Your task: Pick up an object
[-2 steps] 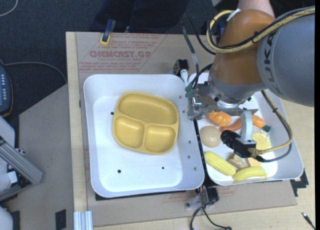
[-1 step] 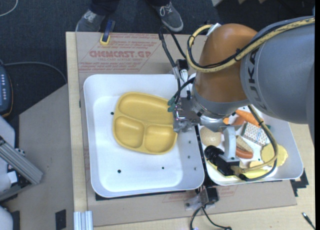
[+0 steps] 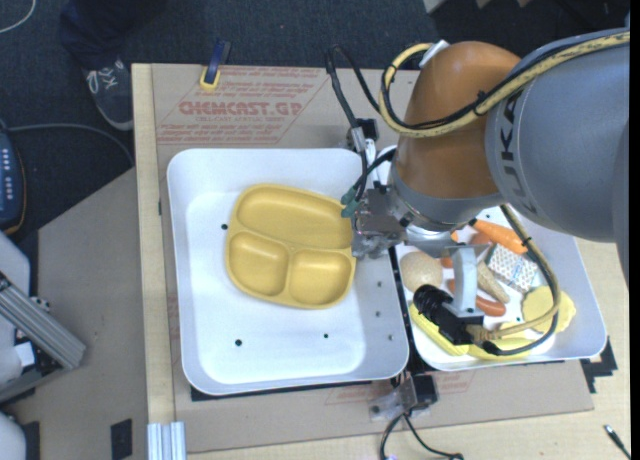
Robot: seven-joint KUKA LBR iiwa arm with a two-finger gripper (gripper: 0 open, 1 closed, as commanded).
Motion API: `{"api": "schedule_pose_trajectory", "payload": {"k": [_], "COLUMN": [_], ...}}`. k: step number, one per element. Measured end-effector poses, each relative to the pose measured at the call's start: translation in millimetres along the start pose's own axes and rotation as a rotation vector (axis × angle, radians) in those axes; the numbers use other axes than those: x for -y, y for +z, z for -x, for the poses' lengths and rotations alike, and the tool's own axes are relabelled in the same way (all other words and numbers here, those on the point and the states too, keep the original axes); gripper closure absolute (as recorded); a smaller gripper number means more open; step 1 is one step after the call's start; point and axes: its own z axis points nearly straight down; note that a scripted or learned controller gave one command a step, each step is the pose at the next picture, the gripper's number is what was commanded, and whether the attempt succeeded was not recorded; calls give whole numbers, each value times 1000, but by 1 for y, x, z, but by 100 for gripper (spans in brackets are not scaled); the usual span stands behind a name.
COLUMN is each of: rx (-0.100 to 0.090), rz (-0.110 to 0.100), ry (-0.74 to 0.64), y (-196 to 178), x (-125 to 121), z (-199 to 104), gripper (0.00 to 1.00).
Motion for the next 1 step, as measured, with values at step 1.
{"api": "schedule_pose_trajectory", "payload": {"k": [1], "rx": [1], "rz": [-6], "ry": [0], "y": [21], "x": [1], "z": [-3], "gripper": [100]}}
